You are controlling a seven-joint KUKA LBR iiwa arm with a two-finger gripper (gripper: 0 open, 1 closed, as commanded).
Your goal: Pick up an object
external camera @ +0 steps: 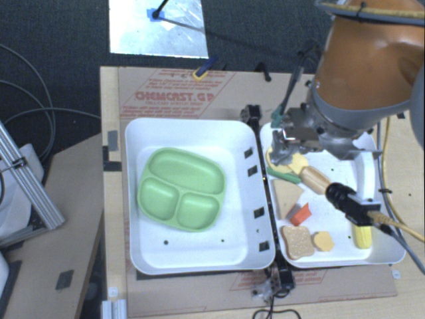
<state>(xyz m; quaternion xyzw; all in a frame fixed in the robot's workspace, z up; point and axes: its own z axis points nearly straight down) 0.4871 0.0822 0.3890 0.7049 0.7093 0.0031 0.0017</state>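
Note:
My gripper (282,148) hangs low over the far left corner of the right bin (388,254), under the big grey and orange wrist. Right beside it lie a yellow piece (298,163), a green strip (281,175) and a tan roll (313,179). Whether anything is held there is hidden by the wrist. Nearer the front of that bin lie a tan wedge (286,197), a red-orange piece (301,213), a toy bread slice (297,242), an orange disc (324,241) and a yellow corn piece (362,236).
The left bin (143,248) holds a green divided plate (180,189). A black-clipped divider (264,198) separates the two bins. Both sit on a cardboard sheet (172,95). A shiny square panel (158,18) lies beyond it.

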